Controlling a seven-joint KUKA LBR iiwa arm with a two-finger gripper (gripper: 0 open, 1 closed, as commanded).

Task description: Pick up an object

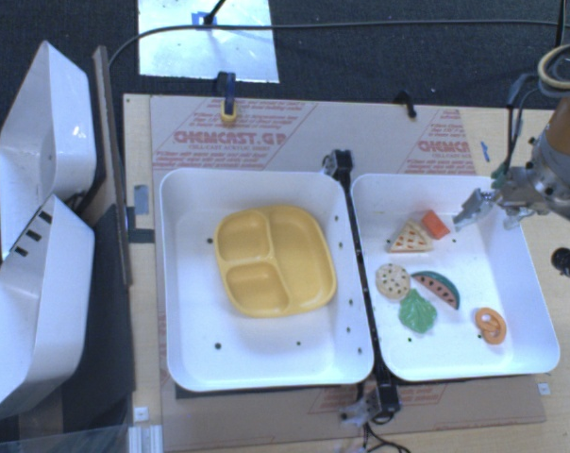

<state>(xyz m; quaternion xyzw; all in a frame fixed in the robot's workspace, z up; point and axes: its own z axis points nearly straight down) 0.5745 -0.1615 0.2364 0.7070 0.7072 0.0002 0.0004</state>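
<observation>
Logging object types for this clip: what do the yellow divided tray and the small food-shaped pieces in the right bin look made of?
The yellow three-compartment tray looks like moulded plastic: uniform colour, soft sheen, rounded ridges. The small food-shaped pieces, such as the watermelon slice and the pretzel, look like plastic or rubber toys, with flat saturated colours; too small to tell which.

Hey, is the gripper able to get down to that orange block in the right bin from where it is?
Probably yes. The gripper hangs just right of the orange block, with bare bin floor between them; the waffle wedge sits close on the far side.
</observation>
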